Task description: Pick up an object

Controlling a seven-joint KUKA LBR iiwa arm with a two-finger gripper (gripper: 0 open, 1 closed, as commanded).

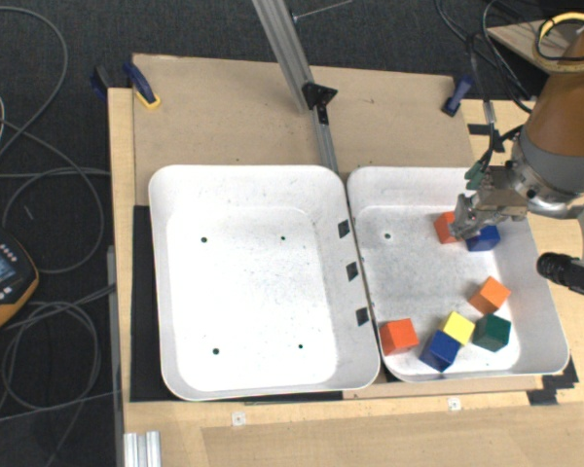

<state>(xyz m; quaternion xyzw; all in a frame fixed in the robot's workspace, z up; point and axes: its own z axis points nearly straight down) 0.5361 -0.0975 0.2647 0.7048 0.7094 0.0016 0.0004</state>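
Flanking gripper (466,230): red block (445,228), blue block (483,239).

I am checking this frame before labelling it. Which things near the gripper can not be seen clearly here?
- Gripper, camera view: its own body covers the fingers, so open or shut is unclear.
- Orange block and blue block: each is partly hidden by the gripper; contact cannot be judged.
- Arm: cut off by the right edge.
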